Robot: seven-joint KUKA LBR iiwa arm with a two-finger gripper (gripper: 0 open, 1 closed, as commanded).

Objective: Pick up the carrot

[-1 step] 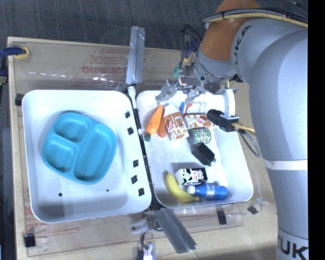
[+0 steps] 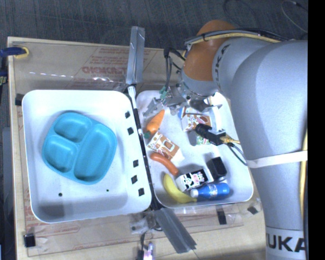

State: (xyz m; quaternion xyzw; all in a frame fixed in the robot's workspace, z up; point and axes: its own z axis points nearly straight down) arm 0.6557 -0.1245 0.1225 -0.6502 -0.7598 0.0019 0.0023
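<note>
The carrot is a short orange piece lying at a slant in the upper left part of the right bin, close to the bin's left wall. My gripper hangs just above and to the right of the carrot's upper end, under the grey wrist with its orange band. Its tip is a tangle of metal parts and cables. Nothing shows the carrot lifted; it rests on the bin floor.
The right bin also holds an orange-and-white packet, a red sausage, a banana, a blue bottle, a black box and a snack pack. A blue divided plate lies in the left bin.
</note>
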